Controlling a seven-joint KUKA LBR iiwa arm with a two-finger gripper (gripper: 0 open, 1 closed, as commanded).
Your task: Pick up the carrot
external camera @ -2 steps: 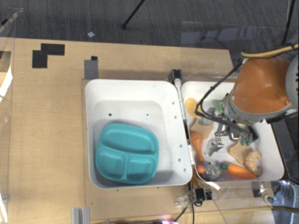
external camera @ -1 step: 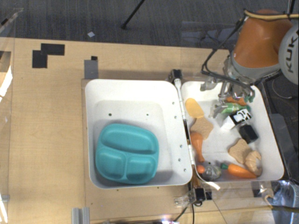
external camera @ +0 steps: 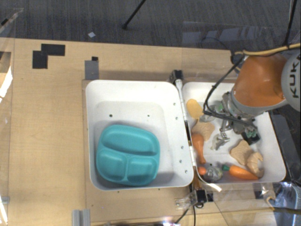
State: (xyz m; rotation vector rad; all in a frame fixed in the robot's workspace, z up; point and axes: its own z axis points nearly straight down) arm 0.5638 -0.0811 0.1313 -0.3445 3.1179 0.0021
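The arm (external camera: 282, 79) is grey with a broad orange band (external camera: 259, 81) above the wrist and black lettering on its grey shell. Black and yellow cables (external camera: 221, 81) loop along it. Below sits a metallic grey pincer (external camera: 225, 136).

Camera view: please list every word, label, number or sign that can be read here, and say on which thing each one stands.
"KU": dark letters on the pale part of the arm at the right edge, running vertically; the rest of the word is cut off.
No readable text on the two white bins, the teal tray or the bench.
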